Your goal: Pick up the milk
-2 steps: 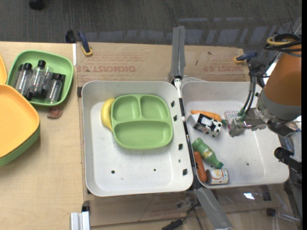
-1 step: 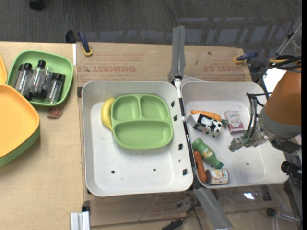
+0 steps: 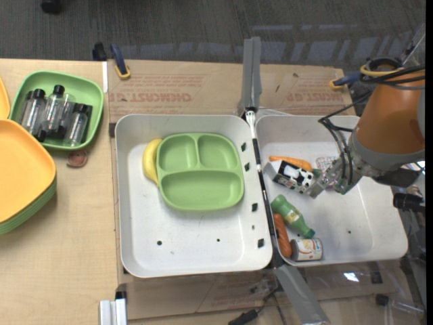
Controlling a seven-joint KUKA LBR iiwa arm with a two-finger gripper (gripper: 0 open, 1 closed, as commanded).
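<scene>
The milk (image 3: 292,176) is a small carton with black and white cow patches, lying on its side in the upper left part of the right bin (image 3: 369,239). My gripper (image 3: 329,181) hangs low in that bin, just to the right of the carton and close to its right end. Whether it touches the carton is not clear from this angle. The arm's orange band and grey wrist cover the bin's upper right corner.
An orange carrot (image 3: 291,161) lies just behind the milk. A green bottle (image 3: 292,215), a red-orange sausage (image 3: 281,234) and a small can (image 3: 308,249) sit in front of it. The left bin (image 3: 135,242) holds a green divided tray (image 3: 200,170) and a yellow piece (image 3: 149,160).
</scene>
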